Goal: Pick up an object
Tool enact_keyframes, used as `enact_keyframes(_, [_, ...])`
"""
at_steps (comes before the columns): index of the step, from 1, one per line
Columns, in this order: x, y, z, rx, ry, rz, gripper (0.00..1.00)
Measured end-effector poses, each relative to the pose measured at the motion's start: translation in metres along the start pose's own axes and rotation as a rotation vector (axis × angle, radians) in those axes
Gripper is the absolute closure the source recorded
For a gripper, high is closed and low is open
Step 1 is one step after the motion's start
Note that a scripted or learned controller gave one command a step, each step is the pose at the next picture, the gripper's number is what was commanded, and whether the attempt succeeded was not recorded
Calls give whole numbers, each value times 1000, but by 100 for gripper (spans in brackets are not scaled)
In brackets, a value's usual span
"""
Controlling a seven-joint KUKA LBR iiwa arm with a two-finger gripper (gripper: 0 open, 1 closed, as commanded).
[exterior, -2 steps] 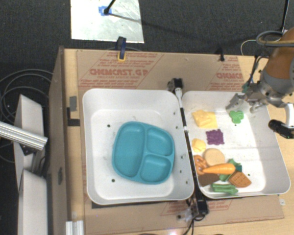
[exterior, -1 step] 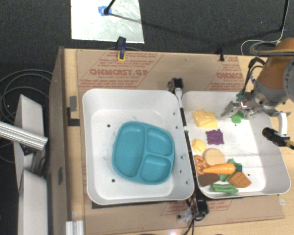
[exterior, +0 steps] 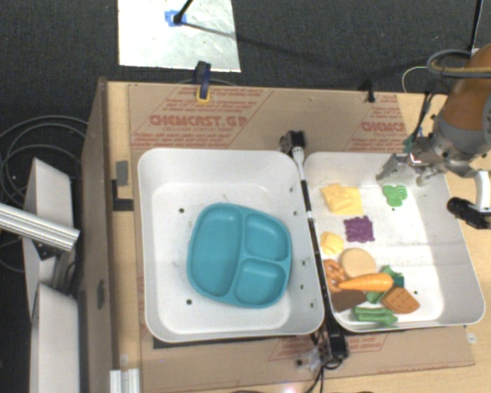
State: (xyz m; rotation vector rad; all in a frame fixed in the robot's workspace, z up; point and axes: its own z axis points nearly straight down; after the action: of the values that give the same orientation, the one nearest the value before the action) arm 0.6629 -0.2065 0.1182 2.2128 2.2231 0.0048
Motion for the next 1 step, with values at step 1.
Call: enact_keyframes(1, [0, -25, 35, 6, 1, 3, 0])
